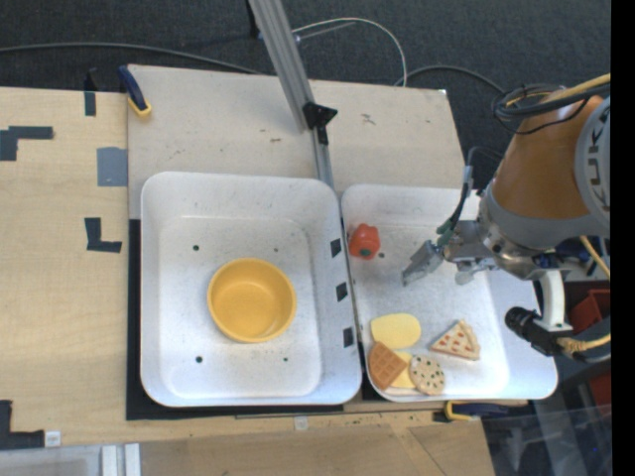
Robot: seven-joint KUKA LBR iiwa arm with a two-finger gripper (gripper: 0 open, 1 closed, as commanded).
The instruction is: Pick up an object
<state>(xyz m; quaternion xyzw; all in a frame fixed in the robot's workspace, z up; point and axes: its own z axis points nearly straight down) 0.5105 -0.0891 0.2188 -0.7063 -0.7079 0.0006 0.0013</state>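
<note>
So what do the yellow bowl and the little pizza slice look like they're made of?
Yellow bowl: probably molded plastic, judging by its uniform color and smooth, softly glossy surface. Pizza slice: likely toy food in plastic or rubber, with flat painted-looking red spots and a tan crust; too small to tell which.

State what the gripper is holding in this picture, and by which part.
Nothing is held. The gripper hangs over the right bin with nothing between its jaws, and the red pepper toy lies apart from it.

A yellow bowl (252, 298) sits in the left bin (169, 216). In the right bin (397, 206), the gripper (437, 263) hangs open just right of a red toy pepper (364, 241). Toy waffle (387, 366), cookie (428, 374) and pizza slice (455, 342) lie near.
</note>
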